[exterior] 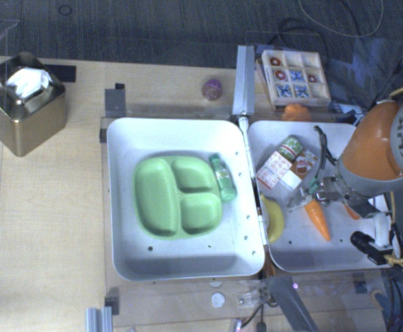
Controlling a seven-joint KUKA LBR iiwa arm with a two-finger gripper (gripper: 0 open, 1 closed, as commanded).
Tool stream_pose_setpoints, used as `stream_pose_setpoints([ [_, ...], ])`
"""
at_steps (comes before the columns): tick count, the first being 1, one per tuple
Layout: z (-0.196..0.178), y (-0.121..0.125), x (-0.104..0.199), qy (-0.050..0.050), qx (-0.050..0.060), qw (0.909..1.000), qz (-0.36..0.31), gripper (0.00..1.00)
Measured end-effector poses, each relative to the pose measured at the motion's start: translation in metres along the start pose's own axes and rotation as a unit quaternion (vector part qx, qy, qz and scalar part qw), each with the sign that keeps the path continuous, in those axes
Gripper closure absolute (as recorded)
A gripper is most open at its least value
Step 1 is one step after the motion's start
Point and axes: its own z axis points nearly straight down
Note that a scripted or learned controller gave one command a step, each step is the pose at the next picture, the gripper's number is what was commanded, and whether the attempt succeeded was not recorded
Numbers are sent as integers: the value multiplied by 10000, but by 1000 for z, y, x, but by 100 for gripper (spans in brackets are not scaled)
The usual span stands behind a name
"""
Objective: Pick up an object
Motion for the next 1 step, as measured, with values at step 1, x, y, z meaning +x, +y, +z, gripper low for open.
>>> stream_pose_setpoints([
  [1, -13, 4, -1, -23, -56, 10000, -2, 100],
])
